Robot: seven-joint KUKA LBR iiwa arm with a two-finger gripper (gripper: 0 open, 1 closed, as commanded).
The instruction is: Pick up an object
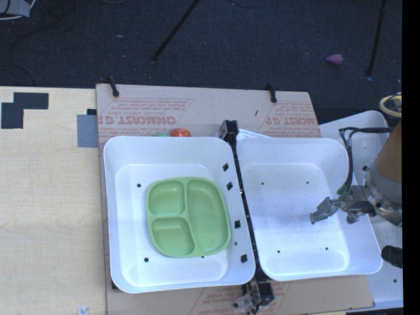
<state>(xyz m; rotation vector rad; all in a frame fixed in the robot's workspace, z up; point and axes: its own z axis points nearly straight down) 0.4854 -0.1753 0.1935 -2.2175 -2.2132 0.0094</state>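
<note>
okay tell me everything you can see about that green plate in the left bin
The green plate is a pale lime, rounded-rectangle tray that looks like smooth plastic. Raised ridges split it into three compartments: two smaller ones on its left side and one long one on its right. It lies flat and right side up on the floor of the left bin, slightly turned, a little right of the middle. Nothing lies in it, and it touches nothing but the bin floor.

Two white bins (125, 169) lying side by side on a cardboard sheet (197, 113); small orange object (180, 133), possibly a ball, sitting behind the left bin; pink scrap (335, 59) resting on dark carpet (230, 31).
</note>
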